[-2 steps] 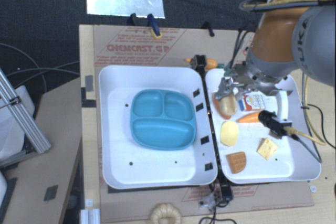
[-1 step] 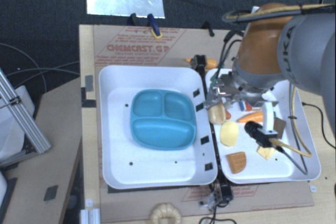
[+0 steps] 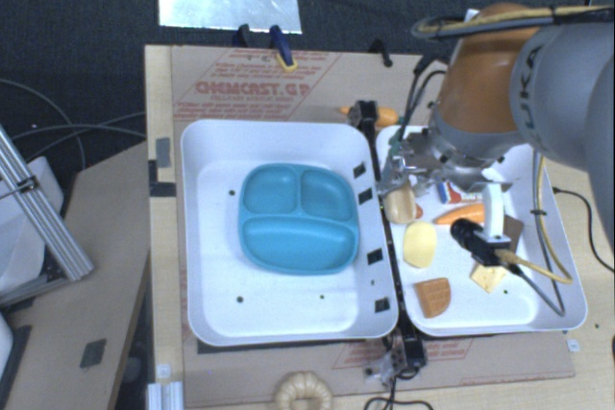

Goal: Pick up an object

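Pincer (image 3: 415, 170) low in right bin (image 3: 548, 302), above bun (image 3: 400, 205); grip state unclear. Nothing visibly lifted; pick not yet done.

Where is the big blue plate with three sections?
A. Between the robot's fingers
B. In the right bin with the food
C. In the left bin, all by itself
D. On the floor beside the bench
C: the blue plate lies flat in the left bin with nothing else in there, while the toy food pieces such as the yellow piece sit in the right bin under the arm.
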Robot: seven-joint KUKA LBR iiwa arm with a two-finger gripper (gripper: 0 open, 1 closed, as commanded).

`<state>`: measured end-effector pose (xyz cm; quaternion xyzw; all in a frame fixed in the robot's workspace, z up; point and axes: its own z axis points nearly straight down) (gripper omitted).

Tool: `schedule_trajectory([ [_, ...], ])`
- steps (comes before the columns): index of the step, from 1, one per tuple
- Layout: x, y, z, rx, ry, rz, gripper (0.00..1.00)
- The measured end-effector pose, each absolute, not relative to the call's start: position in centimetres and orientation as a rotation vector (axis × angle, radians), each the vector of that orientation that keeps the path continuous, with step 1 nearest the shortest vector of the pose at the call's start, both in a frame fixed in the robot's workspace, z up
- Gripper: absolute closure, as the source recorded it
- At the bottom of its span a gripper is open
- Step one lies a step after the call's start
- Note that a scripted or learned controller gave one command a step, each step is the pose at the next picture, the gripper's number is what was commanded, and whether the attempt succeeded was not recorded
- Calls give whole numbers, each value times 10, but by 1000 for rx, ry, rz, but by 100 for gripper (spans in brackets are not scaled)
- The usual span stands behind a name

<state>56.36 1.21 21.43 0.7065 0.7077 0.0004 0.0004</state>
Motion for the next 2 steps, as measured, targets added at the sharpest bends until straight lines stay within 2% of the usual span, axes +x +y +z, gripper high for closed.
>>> schedule_trajectory([
  [1,559,11,215,2220,2224,0,100],
  [2,561,15,234,2215,2226,4,100],
])
